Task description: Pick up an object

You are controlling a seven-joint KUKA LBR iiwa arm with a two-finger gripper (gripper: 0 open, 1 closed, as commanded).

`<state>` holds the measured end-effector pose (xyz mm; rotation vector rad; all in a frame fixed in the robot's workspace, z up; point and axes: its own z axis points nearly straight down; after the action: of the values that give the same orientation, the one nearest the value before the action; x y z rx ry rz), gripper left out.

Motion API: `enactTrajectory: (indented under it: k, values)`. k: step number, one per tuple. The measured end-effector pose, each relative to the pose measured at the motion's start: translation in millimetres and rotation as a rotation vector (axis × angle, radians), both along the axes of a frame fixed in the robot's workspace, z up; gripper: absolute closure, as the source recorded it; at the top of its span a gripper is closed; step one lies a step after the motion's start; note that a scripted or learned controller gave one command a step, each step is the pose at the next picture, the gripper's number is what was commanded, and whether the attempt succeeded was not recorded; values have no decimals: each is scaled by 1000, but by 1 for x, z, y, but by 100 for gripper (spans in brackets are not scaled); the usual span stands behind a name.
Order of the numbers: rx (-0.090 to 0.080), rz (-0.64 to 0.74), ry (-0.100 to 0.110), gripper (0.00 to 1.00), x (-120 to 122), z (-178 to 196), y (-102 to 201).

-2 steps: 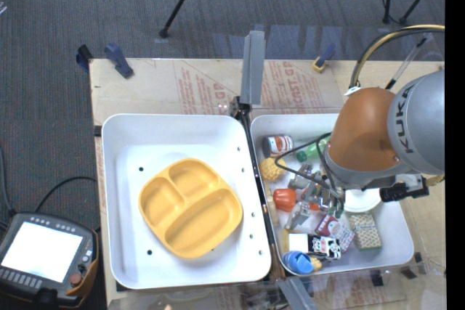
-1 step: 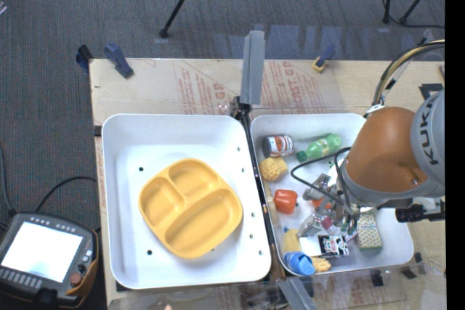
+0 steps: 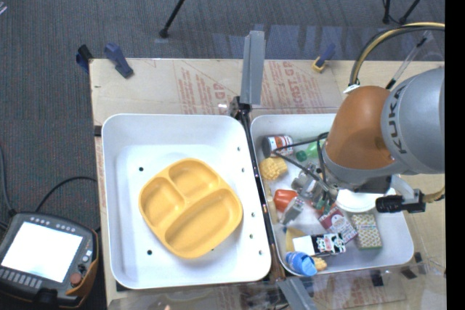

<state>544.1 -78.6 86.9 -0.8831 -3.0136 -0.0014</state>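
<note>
Nearest to you the blue-capped bottle (image 3: 300,262) is lying at the near edge of the right bin (image 3: 403,247), just beside a black-and-white patterned box (image 3: 328,244), so that corner is already looking crowded. The gripper (image 3: 304,194) is hanging low over the middle of that bin, with the orange wrist band (image 3: 356,133) bulking above it, and honestly I can't tell whether the jaws are open or closed, the metal bits are blurring into the clutter. Nothing is clearly sitting between them, so I'm not calling it a grab. The candidates for picking are all packed around it: a red piece (image 3: 285,196) touching or nearly touching the tool, a yellow corn cob (image 3: 273,168) just beyond, a small can (image 3: 278,144) at the far left corner. The left bin (image 3: 120,156) is only carrying the yellow divided plate (image 3: 190,207). What I'd be worrying about is the fingers coming down straddling two things at once, or nudging the red piece against the bin wall so it's skidding out instead of seating.
</note>
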Motion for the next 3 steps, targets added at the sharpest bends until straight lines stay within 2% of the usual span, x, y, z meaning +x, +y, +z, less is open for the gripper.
enactTrajectory:
  k: [1,2,3]
  values:
    - [0,-37,-1,0,15,0,-5]
    - [-1,-93,-1,0,54,1,-4]
    - [-1,-286,2,0,19,0,-4]
